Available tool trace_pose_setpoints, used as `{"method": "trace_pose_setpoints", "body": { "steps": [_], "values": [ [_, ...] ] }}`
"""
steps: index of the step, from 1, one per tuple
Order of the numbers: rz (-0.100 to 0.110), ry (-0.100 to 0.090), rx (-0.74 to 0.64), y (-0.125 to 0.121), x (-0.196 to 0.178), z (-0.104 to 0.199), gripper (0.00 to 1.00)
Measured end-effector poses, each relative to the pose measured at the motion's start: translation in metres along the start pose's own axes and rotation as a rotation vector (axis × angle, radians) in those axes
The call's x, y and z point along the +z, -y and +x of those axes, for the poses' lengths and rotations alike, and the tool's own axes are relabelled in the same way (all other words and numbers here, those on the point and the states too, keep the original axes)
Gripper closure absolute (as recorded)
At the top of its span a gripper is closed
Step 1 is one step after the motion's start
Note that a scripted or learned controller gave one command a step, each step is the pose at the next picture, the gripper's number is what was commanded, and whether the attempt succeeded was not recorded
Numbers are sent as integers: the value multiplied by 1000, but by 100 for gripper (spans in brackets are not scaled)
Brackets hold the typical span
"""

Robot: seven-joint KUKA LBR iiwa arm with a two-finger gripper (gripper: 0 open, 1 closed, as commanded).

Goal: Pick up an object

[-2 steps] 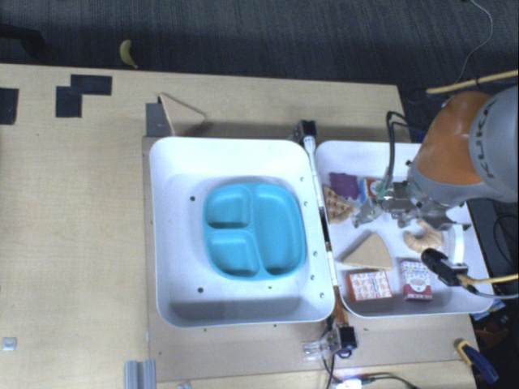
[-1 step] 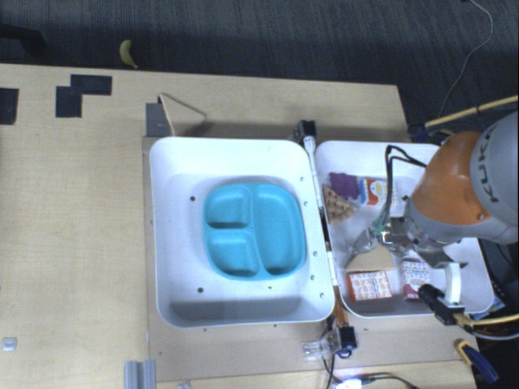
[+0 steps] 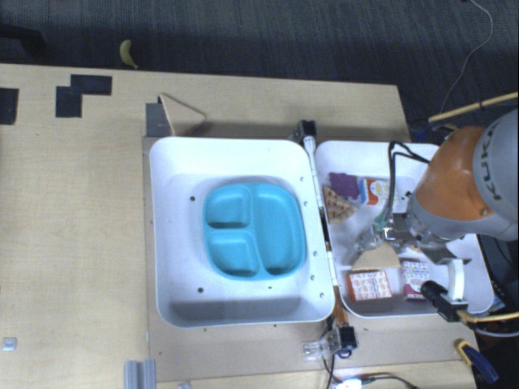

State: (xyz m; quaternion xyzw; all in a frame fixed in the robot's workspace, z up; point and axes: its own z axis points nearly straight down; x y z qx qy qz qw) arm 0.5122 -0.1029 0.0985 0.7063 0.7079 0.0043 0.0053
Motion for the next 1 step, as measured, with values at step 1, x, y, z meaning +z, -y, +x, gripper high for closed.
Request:
{"method": "trace_pose_setpoints", "body": {
  "steps": [1],
  "values": [
    [10,-3,-3,-55,-86,71,100]
  ]
}}
